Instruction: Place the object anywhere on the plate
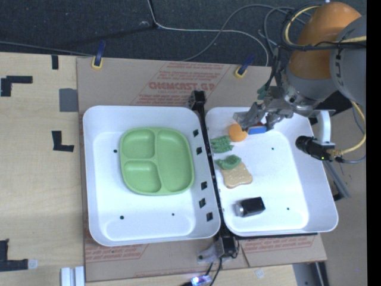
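Note:
A green divided plate lies in the left bin. In the right bin lie an orange ball, two green leafy pieces, a tan toast slice and a small black block. My gripper hangs over the far left part of the right bin, just right of the orange ball, with a blue piece under its fingers. Nothing is seen between the fingers.
A black divider with clips runs between the bins. Cables loop behind the arm, and a black camera mount juts over the right bin's far right edge. Cardboard lies beneath both bins.

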`<state>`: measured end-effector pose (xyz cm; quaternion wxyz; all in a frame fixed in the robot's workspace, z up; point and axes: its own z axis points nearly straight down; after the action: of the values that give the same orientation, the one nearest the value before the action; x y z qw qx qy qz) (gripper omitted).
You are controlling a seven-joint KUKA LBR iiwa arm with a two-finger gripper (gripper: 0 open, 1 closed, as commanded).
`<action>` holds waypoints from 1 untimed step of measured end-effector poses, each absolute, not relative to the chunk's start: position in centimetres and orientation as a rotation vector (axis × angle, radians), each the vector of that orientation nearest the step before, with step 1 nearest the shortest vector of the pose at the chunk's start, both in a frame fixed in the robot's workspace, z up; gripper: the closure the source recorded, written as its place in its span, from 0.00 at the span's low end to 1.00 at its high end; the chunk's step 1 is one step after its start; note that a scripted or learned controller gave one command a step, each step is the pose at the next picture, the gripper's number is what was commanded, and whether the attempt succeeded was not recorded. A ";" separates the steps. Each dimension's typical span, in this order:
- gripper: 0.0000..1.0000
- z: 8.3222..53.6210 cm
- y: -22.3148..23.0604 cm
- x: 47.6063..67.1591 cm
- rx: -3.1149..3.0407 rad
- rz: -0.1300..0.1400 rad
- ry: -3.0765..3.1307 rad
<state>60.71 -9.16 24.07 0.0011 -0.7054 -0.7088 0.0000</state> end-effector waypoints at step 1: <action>1.00 24.2 -4.9 58.8 -2.214 0.001 -2.225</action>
<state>58.76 -4.89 24.25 0.0014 -0.7054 -0.7088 0.0004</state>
